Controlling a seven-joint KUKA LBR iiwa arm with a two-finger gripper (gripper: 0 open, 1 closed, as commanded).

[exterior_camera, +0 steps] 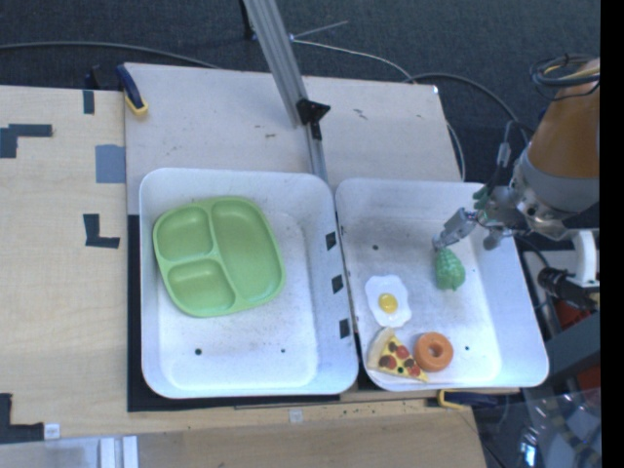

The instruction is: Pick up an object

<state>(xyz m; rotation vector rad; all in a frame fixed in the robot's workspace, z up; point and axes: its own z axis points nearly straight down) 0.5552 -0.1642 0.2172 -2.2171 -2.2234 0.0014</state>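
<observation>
Two white bins sit side by side. The left bin (156,359) holds one green divided plate (217,254). The right bin (517,349) holds four toy foods: a green vegetable (449,270) at centre right, a fried egg (388,300), a pizza slice (394,356) and a donut (434,351) along the lower edge. The gripper (472,229) hovers just above the vegetable, fingers spread, grasping nothing.

A light green tray (216,255) is seen in a white bin (156,349); a white-and-yellow egg (388,299), orange doughnut (434,351) and green toy (448,270) are shown.
</observation>
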